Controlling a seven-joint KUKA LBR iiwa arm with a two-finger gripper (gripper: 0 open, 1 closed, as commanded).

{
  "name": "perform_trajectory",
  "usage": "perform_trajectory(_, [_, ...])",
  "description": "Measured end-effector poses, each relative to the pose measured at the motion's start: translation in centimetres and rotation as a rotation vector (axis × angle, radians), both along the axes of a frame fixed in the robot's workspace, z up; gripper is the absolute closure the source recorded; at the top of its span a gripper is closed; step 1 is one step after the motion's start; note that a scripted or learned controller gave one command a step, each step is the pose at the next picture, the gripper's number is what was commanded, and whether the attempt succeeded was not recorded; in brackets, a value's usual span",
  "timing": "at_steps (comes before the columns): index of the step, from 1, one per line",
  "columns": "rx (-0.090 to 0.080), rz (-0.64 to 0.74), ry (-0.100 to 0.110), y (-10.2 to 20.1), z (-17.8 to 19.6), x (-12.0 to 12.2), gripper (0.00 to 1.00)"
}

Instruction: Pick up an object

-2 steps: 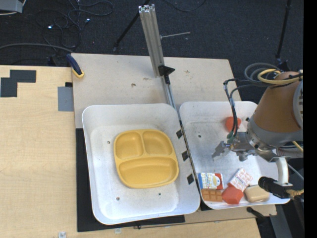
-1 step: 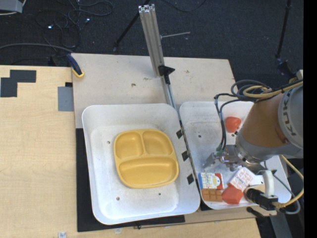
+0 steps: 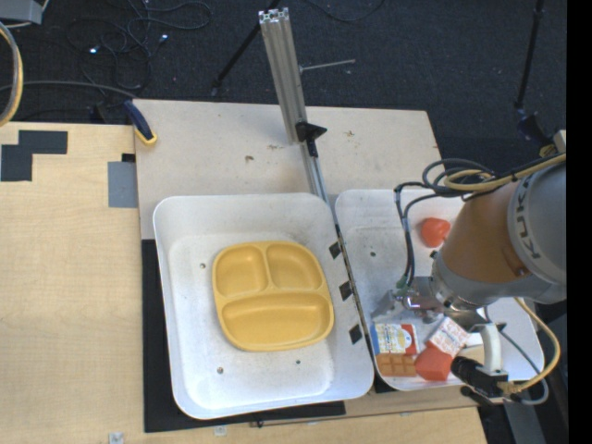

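In the right bin (image 3: 365,220), my gripper (image 3: 413,302) reaches down under the grey and orange arm (image 3: 495,239). Just below it lie a small white carton with a red and green label (image 3: 393,338), a white and red packet (image 3: 449,335), a brown waffle-like piece (image 3: 396,366) and a red object (image 3: 433,364). An orange-red object (image 3: 435,230) sits farther back, to the left of the arm's orange band. The arm hides the right part of this bin.
The left bin (image 3: 185,340) holds a yellow divided plate (image 3: 273,294) near its middle. A metal post (image 3: 287,72) rises behind the bins. Black clips (image 3: 344,289) line the divide between the bins. Cables (image 3: 444,176) loop off the arm.
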State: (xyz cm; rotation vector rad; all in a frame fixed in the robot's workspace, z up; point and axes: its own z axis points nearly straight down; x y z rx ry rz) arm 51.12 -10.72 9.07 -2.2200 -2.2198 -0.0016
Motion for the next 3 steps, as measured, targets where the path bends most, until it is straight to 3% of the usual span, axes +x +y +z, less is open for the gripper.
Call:
perform_trajectory(1, [0.001, -0.004, -0.006, -0.1, 1.3, 0.2, 1.0])
perform_trajectory(3, [-0.003, 0.0, -0.003, -1.2, 11.1, 0.9, 1.0])
